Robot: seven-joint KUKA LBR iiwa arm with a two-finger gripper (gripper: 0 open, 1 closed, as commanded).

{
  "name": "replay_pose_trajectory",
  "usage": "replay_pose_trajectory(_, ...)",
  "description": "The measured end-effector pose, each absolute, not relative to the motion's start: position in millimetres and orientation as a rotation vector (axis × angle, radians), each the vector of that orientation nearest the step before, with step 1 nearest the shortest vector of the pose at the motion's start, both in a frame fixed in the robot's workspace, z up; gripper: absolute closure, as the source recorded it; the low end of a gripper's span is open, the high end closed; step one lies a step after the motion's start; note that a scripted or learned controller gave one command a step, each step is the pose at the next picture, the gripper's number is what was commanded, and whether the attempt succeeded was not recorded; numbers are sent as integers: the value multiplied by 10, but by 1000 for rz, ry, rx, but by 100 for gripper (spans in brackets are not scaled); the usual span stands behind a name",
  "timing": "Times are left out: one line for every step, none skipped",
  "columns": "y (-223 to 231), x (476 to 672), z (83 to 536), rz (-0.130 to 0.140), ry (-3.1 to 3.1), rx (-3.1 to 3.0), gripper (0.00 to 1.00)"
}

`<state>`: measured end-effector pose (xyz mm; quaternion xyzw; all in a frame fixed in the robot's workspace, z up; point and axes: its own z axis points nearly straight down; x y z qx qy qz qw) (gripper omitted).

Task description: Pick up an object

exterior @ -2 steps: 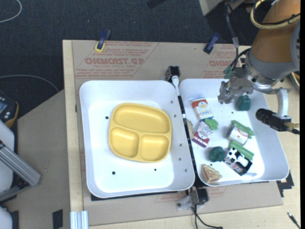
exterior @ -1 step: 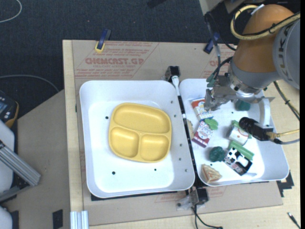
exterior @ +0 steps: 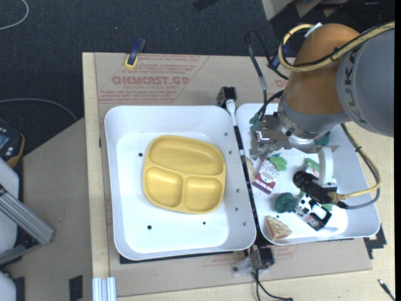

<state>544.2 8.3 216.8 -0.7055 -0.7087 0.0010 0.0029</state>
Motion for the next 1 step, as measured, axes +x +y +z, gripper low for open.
replay_pose_trajectory(669, 5277, 2239, 1, -2226, -2210, 100)
